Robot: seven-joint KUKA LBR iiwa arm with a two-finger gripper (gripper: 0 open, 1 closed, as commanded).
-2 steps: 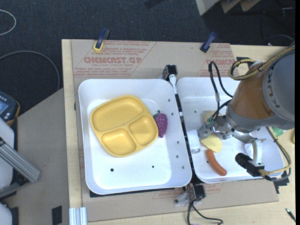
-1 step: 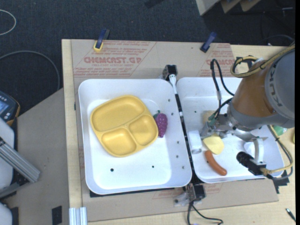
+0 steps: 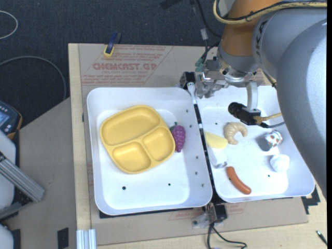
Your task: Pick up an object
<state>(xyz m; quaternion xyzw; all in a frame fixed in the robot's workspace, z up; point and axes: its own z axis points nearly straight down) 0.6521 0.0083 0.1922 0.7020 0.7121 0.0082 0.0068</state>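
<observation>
The croissant (image 3: 236, 132) looks light, stiff plastic, curved; best pinched across its middle. The gripper (image 3: 209, 85) hovers far-left of it; I cannot tell its state.

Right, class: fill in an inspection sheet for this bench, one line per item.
Surface: two white bins, left bin and right bin, on a brown board.
Job's things: yellow tray and purple grapes in the left bin; croissant, sausage, yellow wedge and small white pieces in the right.
Clutter: yellow-blue clip on the board.
Tool: above the right bin's far-left corner.
Cables: loops on the dark floor.
Surroundings: carpet.
</observation>
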